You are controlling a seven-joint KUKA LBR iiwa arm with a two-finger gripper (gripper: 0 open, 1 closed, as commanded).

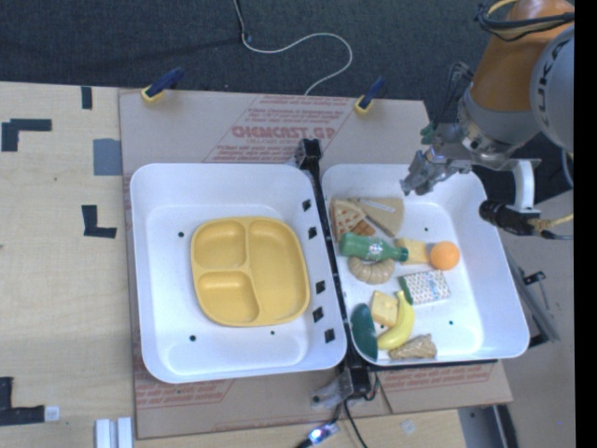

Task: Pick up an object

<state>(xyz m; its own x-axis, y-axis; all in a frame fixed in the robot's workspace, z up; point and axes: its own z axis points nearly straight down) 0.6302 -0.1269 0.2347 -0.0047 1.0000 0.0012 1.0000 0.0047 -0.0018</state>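
The right bin (485, 278) holds several toy foods: a waffle (352, 219), a pale wedge (384, 213), a green bottle (371, 247), a bagel (371, 270), an orange ball (445, 255), a small printed box (425, 287), a cheese cube (383, 306), a banana (403, 323), a dark green piece (363, 329) and a tan cracker (415, 347). My gripper (416, 181) hangs over the bin's far right corner, above and right of the pale wedge. I see nothing between its fingers.
The left bin (159, 250) holds a yellow divided plate (249, 271). Both bins rest on a cardboard sheet (270, 129) with two clamps at its far edge. A white cable (308, 45) loops behind. The arm's orange band (522, 17) is at the upper right.
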